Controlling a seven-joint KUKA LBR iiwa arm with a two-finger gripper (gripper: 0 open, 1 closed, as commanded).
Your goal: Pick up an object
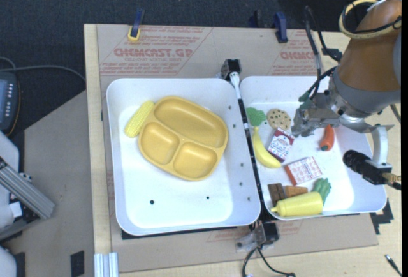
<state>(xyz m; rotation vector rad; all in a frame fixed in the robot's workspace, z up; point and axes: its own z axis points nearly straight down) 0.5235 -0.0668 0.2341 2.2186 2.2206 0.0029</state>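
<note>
— So, which piece are you going for?

— I'm hovering my claw (305,124) over the upper middle of the right bin (358,187), and I'm judging the small red and white packet (280,142) as the nearest candidate. It's lying just below and to the left of me, beside the cookie (278,118) and touching or nearly touching the banana (263,152).

— How are you planning to take it cleanly?

— I'm thinking of coming straight down over its middle and closing across its narrow side, so I'm not dragging the banana along. The orange carrot (327,137) is lying close on my other side, so I'm keeping my approach vertical.

— Is your claw spread or pressed together right now?

— I cannot tell; my own wrist housing is covering it from above, and nothing is showing as pinched in it.

— Anything else you're struggling to make out?

— My arm is hiding part of the bin's upper right corner. Lower down, the brown bar (281,191) is sitting partly under the yellow cylinder (299,205), and I'm unable to read the print on the flat red card (304,170).
</note>
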